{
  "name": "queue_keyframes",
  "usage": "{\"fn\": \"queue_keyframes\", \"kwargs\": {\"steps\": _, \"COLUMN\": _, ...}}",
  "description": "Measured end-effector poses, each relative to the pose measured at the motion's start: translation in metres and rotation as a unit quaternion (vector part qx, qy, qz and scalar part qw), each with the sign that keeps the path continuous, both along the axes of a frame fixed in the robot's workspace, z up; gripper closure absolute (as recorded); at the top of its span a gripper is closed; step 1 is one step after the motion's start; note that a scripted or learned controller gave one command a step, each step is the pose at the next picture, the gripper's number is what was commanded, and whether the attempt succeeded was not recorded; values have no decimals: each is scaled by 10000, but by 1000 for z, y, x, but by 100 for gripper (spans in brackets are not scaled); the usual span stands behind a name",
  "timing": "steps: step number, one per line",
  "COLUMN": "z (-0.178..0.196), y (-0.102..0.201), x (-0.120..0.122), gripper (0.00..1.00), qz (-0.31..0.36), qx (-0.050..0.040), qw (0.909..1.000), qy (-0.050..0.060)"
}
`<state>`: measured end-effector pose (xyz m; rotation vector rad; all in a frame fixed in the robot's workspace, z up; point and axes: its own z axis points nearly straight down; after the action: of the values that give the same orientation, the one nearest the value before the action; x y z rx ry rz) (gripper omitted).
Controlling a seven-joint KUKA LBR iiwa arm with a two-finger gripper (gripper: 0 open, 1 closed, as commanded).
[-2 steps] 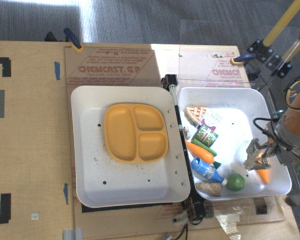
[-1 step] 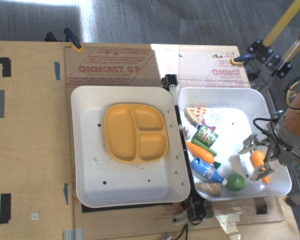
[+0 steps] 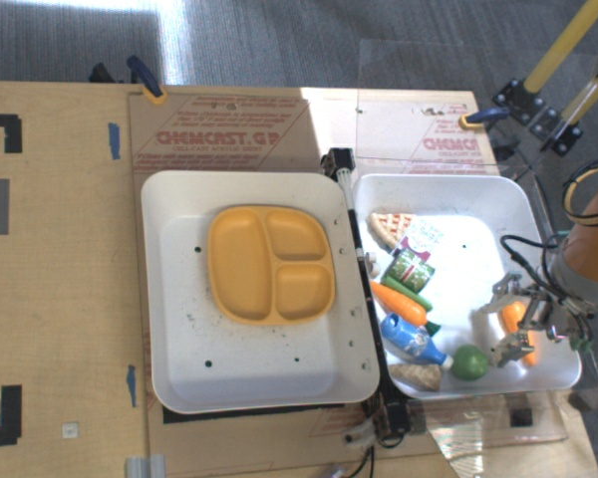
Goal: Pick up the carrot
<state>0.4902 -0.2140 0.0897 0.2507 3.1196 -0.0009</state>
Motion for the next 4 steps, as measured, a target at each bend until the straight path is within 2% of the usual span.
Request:
{"fn": "queue_keyframes", "kwargs": {"steps": 1, "z": 13, "y": 0, "x": 5, "gripper": 100, "qz": 8, "qx": -23, "qw": 10000, "qy": -68}}
{"fn": "queue_keyframes", "kwargs": {"steps": 2, "z": 13, "y": 0, "x": 4, "gripper": 0, "qz": 10, "qx": -19, "qw": 10000, "qy": -60}}
{"fn": "queue_keyframes", "kwargs": {"steps": 3, "z": 0, "y": 8, "x": 7, "gripper": 0, "qz": -379, "qx": -6, "qw": 9993, "qy": 10}}
{"fn": "queue_keyframes", "kwargs": {"steps": 4, "z": 13, "y": 8, "x": 12, "gripper": 100, "qz": -368, "qx": -27, "qw": 9993, "qy": -69}}
